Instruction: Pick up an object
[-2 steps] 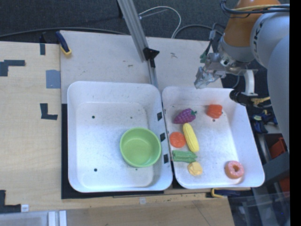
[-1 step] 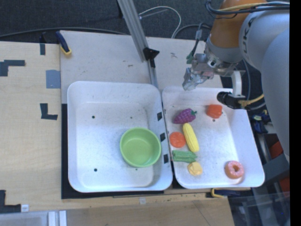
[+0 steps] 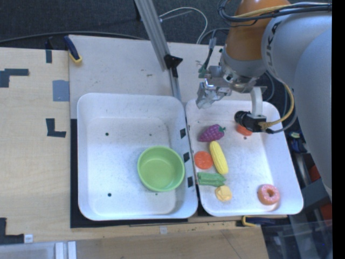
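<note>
Camera view, jaws' state unclear, hovering above right bin (image 3: 280,161), purple grapes (image 3: 211,133) just below, apart.

Robotics lab; taped bench (image 3: 32,139); two white bins (image 3: 86,144); loose cables (image 3: 183,15).

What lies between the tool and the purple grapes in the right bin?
Nothing visible. The tool hangs over the right bin's far left corner, and the purple grapes lie just below it in the picture, with bare bin floor between. The corn and orange piece lie beyond the grapes.
</note>
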Motion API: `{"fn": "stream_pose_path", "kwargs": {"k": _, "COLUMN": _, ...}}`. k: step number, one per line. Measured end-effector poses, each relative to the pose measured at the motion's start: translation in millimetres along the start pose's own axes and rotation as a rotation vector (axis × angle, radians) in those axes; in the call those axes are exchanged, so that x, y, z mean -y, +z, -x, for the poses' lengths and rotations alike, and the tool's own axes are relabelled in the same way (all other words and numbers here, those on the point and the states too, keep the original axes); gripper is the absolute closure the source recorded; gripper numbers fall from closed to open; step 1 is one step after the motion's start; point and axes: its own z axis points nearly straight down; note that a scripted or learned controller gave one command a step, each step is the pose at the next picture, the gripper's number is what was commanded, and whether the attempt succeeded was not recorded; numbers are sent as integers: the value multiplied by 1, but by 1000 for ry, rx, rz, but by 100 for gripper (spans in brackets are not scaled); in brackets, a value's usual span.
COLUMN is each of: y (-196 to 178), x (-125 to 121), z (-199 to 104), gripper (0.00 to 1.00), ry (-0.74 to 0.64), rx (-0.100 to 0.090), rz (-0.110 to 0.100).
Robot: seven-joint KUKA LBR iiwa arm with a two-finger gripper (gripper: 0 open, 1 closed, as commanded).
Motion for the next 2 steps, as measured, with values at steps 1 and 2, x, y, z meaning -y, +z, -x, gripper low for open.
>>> {"fn": "stream_pose_path", "kwargs": {"k": 1, "y": -5, "x": 22, "z": -49, "gripper": 100, "ry": 0, "rx": 0, "rz": -1}}
{"fn": "stream_pose_path", "kwargs": {"k": 2, "y": 12, "x": 40, "z": -105, "gripper": 100, "ry": -1, "rx": 1, "rz": -2}}
